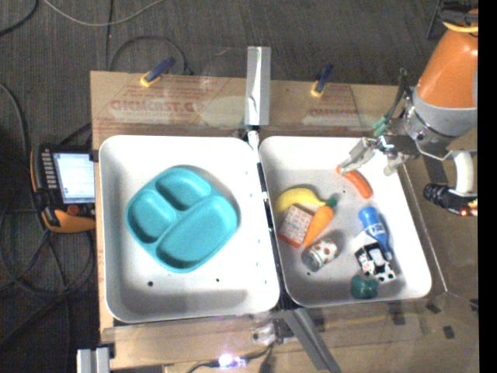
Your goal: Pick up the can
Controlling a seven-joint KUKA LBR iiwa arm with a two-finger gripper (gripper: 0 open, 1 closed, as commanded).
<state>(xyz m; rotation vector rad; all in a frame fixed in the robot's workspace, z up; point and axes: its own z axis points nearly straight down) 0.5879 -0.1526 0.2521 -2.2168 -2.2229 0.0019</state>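
Observation:
The can [320, 253] is small and silver with a red and white label. It lies on its side in the right bin [415, 231], just below the carrot [318, 219] and the small printed box [296, 225]. My gripper [366, 162] hovers open over the bin's far end, above an orange-red sausage-shaped toy [358, 183]. It is well apart from the can, up and to the right of it, and nothing is between its fingers.
A banana [297, 200], a blue bottle [373, 227], a black and white toy [376, 263] and a dark green object [363, 287] share the right bin. The left bin [116, 208] holds a teal divided plate [182, 217]. A metal divider [257, 92] stands between the bins.

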